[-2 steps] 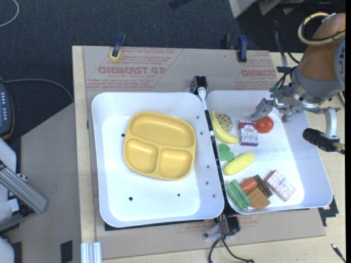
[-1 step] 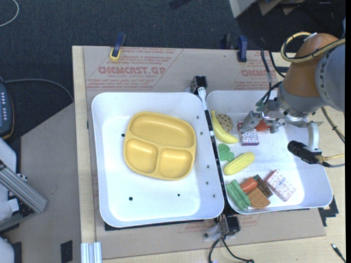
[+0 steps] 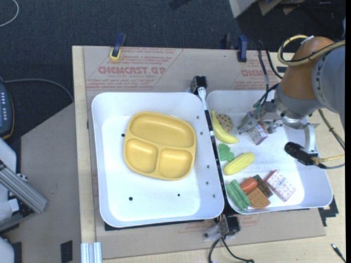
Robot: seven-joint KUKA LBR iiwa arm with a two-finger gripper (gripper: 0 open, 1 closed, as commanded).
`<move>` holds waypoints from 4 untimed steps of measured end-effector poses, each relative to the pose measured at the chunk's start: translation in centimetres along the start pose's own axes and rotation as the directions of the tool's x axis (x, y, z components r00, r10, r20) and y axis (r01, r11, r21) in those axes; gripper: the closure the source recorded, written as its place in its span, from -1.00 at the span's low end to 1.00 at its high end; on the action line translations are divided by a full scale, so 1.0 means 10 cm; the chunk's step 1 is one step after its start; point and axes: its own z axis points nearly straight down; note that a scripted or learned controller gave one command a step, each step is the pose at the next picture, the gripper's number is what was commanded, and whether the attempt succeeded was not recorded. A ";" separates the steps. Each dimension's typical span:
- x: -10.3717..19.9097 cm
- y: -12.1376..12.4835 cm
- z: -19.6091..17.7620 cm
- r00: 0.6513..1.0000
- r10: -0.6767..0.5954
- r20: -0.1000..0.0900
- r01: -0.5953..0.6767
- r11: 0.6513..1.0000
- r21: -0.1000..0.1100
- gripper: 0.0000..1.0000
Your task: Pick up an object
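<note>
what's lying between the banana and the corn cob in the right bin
In the camera view, a small green toy piece lies between the banana and the corn cob, by the bin's left wall.

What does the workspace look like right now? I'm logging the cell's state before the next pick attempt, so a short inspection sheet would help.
Surface: wooden bench bearing two white bins side by side, the left bin and the right bin.
Job's things: in the right bin, a banana, corn cob, green pieces, a pink checked block and a speckled cookie.
Clutter: yellow divided plate in the left bin.
Grippers: claw low over the right bin's upper part; whether it grips anything cannot be told.
Cables: yellow and black cables loop by the arm's orange band.
Surroundings: dark carpet; clamps at the bench's far edge.
</note>
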 end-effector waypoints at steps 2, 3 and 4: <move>-0.03 0.03 -0.74 1.000 0.001 0.004 0.000 1.000 -0.006 1.00; -0.01 0.05 -1.39 1.000 -0.001 0.004 0.001 1.000 -0.007 1.00; -0.01 0.05 -1.39 1.000 0.000 0.003 0.000 1.000 -0.001 1.00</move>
